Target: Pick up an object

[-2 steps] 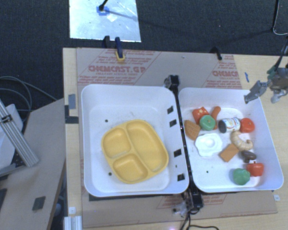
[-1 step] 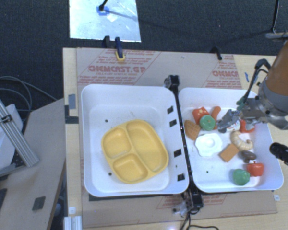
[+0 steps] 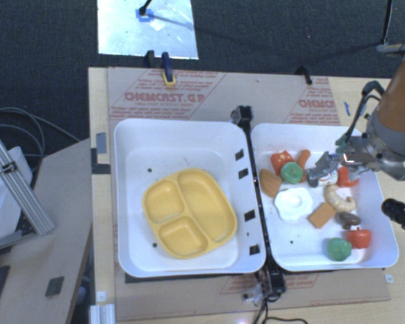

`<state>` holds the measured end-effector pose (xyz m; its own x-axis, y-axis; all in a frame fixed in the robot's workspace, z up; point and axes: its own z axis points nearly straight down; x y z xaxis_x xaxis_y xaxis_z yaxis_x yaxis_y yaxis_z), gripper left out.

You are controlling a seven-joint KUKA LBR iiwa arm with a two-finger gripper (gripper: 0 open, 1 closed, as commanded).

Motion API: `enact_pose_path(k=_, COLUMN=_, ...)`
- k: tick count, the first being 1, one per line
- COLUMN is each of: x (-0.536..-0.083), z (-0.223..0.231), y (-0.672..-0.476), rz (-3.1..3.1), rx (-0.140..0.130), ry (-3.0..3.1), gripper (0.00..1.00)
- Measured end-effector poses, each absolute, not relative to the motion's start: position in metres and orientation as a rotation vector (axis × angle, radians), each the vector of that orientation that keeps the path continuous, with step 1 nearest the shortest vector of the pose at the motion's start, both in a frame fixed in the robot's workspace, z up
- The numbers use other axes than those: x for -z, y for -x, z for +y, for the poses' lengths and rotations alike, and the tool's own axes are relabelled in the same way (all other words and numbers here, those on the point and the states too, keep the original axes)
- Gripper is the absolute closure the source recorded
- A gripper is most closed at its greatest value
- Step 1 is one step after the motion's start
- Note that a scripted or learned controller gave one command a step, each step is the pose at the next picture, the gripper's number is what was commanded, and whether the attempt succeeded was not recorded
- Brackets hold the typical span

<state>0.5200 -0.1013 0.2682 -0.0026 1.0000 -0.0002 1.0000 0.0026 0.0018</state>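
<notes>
The right bin (image 3: 385, 201) holds several toy foods. Among them are a white fried egg (image 3: 293, 203), a green round piece (image 3: 291, 173), an orange wedge (image 3: 270, 183), an orange cracker (image 3: 321, 214), a beige curved piece (image 3: 339, 196), a red tomato (image 3: 359, 237) and a green ball (image 3: 338, 249). My gripper (image 3: 322, 170) hangs over the upper middle of this bin, just right of the green round piece and above the egg. A red piece (image 3: 347, 176) lies right beside it, partly hidden by the wrist.
The left bin (image 3: 131, 181) holds a yellow three-compartment tray (image 3: 189, 211). A black hinge strip (image 3: 248, 181) runs between the bins. The arm (image 3: 398, 113) covers the right bin's upper right corner. A small carrot (image 3: 303, 159) and a red-orange piece (image 3: 281, 160) lie near the bin's back wall.
</notes>
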Motion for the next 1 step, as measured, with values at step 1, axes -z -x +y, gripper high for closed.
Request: enact_pose_path(k=1, x=-0.2682, z=-0.1013, y=-0.52, rz=2.223, rx=-0.002, ry=-2.217, gripper=0.0)
